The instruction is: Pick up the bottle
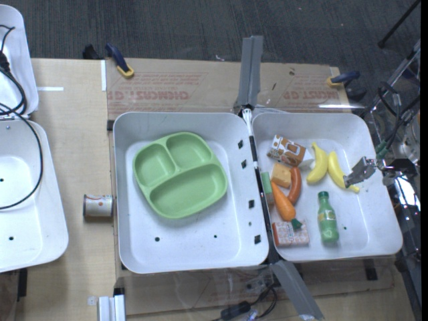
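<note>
The bottle (326, 217) is small, green and clear with a green cap. It lies in the right bin (374, 239), toward the front, cap pointing to the back. My gripper (362, 170) hangs over the right side of that bin, by the near tip of the right banana (336, 170). It is up and to the right of the bottle and apart from it. Nothing shows in the gripper.
The right bin also holds a second banana (317, 164), a small carton (287, 152), a cheese block (281, 176), a carrot (283, 202), a sausage (295, 184) and a small box (291, 233). The left bin (134, 246) bears a green divided plate (180, 174). A can (98, 206) lies on the bench.
</note>
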`<state>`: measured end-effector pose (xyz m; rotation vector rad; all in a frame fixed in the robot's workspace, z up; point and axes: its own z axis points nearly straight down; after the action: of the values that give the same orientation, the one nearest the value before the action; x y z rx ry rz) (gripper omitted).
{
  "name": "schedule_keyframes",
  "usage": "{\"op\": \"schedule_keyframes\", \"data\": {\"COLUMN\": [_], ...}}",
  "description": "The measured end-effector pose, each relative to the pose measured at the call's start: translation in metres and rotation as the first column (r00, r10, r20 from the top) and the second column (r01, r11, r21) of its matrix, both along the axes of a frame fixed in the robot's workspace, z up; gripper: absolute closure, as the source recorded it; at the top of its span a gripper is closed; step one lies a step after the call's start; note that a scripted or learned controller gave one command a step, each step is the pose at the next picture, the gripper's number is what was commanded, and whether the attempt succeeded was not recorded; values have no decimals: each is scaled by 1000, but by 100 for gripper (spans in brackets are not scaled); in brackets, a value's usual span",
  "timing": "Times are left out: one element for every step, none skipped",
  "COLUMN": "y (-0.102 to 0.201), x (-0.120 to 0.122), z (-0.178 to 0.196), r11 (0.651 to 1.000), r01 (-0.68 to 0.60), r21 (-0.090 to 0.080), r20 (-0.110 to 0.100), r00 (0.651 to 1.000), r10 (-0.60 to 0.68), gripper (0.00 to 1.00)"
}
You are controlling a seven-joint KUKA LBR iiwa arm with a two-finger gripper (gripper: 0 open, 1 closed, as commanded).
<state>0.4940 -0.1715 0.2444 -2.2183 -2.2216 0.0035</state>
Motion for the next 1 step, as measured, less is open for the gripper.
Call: {"op": "schedule_keyframes", "data": {"y": [24], "x": [-18], "z": [-142], "r11": [993], "r01": [119], "r21": [1], "r20": [-2], "r00": [993], "r10": [-119], "gripper": [0]}}
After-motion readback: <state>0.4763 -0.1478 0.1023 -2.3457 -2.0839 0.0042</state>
